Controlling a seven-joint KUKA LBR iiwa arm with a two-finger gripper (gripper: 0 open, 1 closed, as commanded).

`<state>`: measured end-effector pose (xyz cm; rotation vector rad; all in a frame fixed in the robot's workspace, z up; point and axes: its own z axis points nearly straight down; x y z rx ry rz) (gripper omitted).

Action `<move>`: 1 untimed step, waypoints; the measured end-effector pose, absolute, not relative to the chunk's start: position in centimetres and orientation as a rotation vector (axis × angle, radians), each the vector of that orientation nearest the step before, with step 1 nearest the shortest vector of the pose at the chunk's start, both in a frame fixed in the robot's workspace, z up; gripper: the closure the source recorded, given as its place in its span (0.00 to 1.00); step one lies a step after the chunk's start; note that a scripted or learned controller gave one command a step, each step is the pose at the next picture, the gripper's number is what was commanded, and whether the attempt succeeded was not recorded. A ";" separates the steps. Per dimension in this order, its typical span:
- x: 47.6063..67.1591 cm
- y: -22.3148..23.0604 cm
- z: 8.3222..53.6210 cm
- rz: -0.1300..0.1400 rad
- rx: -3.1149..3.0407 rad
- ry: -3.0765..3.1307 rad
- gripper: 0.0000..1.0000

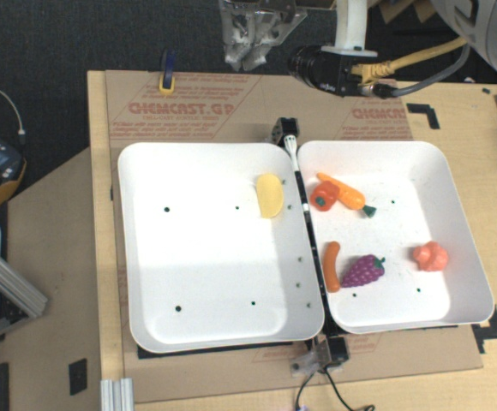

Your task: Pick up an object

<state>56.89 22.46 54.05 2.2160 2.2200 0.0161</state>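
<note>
My gripper (250,51) hangs high at the top of the view, above the bench's far edge and well away from both bins, with nothing between its fingers. In the left bin (188,315) a pale yellow piece (270,195) lies near the far right wall. The right bin (463,229) holds an orange carrot (345,192), a red pepper (322,198), an orange sausage-shaped piece (332,266), a purple grape bunch (362,271) and a pink-red fruit (430,256).
Both bins rest on a brown cardboard sheet (197,101). A blue and yellow clip (168,77) sits at its far left edge. Black clamps (284,130) join the bins at the far and near ends. Cables (403,62) run at the top right.
</note>
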 end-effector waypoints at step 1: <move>62.8 22.4 53.4 0.004 2.222 2.217 1.00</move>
